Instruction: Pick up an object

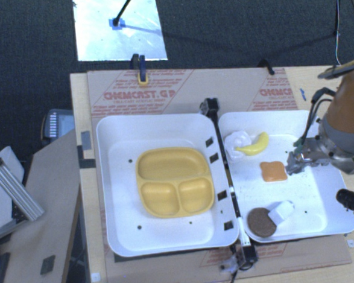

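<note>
Toast, orange and square, lies flat near the middle of the right bin, untouched and nearest the gripper, so likely the target. Sits just left of the gripper tip, close but with nothing seen between them; cannot tell whether spread or closed, too small and blurred. Nothing lifted yet: no grasp visible, so pick still to do, with final approach, closing and lift all remaining, by this judgement. Up and left of the toast, a banana resting against a crumpled white piece. Toward the near edge, a brown cookie touching a small white block. Across the divider, in the left bin, a yellow tray with three compartments, holding nothing.
</note>
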Robot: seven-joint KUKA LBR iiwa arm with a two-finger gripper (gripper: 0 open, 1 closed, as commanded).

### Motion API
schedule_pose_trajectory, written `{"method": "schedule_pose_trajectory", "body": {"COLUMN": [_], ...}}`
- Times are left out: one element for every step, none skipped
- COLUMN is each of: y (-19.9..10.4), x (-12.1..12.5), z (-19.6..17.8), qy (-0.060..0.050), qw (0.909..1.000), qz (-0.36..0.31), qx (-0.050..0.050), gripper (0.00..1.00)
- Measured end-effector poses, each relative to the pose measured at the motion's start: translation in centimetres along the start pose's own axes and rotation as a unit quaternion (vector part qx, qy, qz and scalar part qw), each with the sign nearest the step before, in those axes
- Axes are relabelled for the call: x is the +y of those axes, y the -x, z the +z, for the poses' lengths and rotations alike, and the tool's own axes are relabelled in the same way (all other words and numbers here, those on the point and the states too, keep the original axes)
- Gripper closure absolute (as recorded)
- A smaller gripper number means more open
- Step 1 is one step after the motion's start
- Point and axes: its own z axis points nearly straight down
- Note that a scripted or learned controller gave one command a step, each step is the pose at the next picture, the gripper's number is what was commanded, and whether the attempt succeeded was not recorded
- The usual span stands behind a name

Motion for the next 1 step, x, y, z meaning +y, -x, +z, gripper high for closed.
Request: {"method": "schedule_pose_trajectory", "body": {"y": [-4.58], "x": [0.09], "z": [0.45], "qy": [-0.003], "qw": [1.0], "qz": [-0.002], "qx": [0.002], "gripper": [1.0]}}
